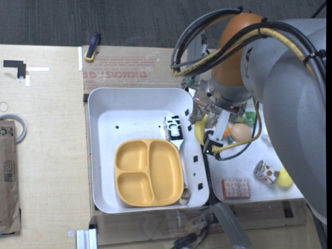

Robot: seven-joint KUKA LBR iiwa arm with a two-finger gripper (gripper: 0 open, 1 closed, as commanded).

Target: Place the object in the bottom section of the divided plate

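At the desk's left edge lay a brown paper bag (8,178), flat and creased, with a grey ring (19,127) just above it. Next came the left bin (98,154), a shallow white tray with rounded corners and a smooth matte floor. In it sat the divided plate (149,172), mustard-yellow moulded plastic with soft ridges splitting it into three wells; all three wells looked bare, so by my reading the placing had not been done. Just beyond the plate's far right corner lay a small black-and-white item (174,127), too small to name.

Over the wall shared by the two bins hung the tool (206,129), below the orange band. Its fingers were hidden among cables and bodywork, so I could not tell whether they were spread or pressed together, nor whether they pinched anything. A yellow curved piece (199,132) showed right beside it, possibly the object, touching or merely near, I could not say.

In the right bin (249,197) lay a pale egg-like thing (240,133), a green piece (250,118), a reddish printed card (235,188), a small patterned can (264,172) and a glossy yellow lump (284,178). Carrying an object across and setting it in the plate's bottom well remained.
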